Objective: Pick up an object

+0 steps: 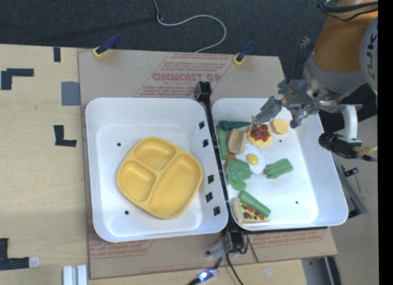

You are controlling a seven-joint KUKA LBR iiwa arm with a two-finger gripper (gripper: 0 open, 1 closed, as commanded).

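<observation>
pincer (281, 114): fingers spread, holding nothing | small round yellow toy piece (280, 126): just beneath it, between the fingertips | right shallow white bin (319, 198)

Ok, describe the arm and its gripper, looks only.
The arm is bulky and rounded, with a glossy orange band above a grey wrist section. Black cables run along its upper side. The gripper is dark grey metal with two slim fingers. A white bracket with a black cylinder juts out beside it.
</observation>
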